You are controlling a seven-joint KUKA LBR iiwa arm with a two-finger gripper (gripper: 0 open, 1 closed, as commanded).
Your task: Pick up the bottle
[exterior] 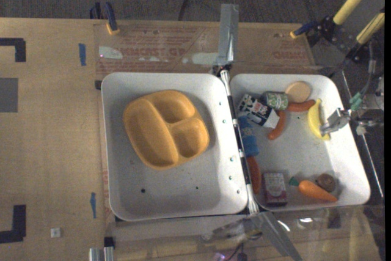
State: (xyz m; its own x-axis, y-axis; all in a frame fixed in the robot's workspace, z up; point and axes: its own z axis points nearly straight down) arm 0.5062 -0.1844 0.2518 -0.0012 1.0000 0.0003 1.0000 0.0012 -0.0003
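**Well, no lift yet: the bottle is lying in the right bin, tool off to the side**

Right, the bottle (276, 100) is lying on its side near the back of the right bin (305, 156). I am taking the short dark green piece to be the bottle, though it is showing small and the label is not readable. It is pressing up against a black-and-white milk carton (253, 109) on one side. A red sausage (301, 106) is running along just beside it on the other, and a pale peach disc (298, 91) is sitting close behind. So it is crowded in on nearly every side.

Moving outward, the tool (335, 121) is hanging over the far right of that bin, just beside the yellow banana (314, 120) and well apart from the bottle. Nothing is showing in its grip. Whether it is open or closed I cannot tell at this size.

Further out, a carrot (316, 191) and a red box (274, 186) are resting along the front of the bin, out of the way. The left bin (122, 192) is carrying a yellow divided plate (165, 128), and both bins are sitting on the wooden tabletop (49, 131).

By my reading the task is sitting at its very start. The whole approach is waiting to be done: crossing over the banana and sausage, coming down on the bottle, closing and lifting. I am expecting those tight neighbours to make the grasp awkward.
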